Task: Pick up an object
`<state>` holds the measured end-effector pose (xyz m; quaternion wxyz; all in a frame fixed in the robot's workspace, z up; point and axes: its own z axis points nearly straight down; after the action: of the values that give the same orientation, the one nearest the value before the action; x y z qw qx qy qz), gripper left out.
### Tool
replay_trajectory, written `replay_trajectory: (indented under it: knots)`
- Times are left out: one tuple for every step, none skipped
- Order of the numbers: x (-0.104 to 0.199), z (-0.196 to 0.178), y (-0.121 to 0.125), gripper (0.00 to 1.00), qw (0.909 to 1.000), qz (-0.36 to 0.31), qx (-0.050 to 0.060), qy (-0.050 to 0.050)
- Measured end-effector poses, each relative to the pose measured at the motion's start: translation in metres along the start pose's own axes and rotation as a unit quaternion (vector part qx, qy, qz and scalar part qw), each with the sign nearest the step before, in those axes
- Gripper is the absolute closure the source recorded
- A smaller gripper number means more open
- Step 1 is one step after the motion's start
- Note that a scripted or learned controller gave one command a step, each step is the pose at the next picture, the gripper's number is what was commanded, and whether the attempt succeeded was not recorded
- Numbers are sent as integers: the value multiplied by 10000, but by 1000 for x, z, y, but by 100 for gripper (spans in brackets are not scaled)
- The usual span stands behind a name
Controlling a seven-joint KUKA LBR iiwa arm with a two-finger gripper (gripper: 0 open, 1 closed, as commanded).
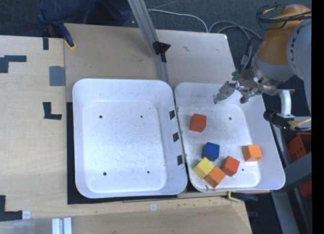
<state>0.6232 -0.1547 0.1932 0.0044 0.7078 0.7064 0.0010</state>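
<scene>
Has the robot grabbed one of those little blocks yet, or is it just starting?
Just starting, it seems. Nothing looks picked up: the gripper hangs over the right bin's far end with no block between its fingers. The red block, nearest it, and the others lie in the bin. Reaching, grasping and lifting remain.

One fixed cam, set high above the bench (126, 55), looking down at a slant. Far enough back to take in both white bins: left bin (121, 88), right bin (263, 177), w/ bench edge and dark floor at top. Arm (283, 40) enters from frame's right. No 2nd view.
</scene>
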Motion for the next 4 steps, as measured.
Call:
replay_trajectory:
  knots:
    - [42, -67, -26, 0, 10000, -33, 14, 25]
    - [66, 102, -35, 0, 10000, -23, 89, 29]
    - [65, 88, -33, 100, 10000, -23, 63, 29]
    - [158, -4, -27, 100, 10000, -60, 8, 41]
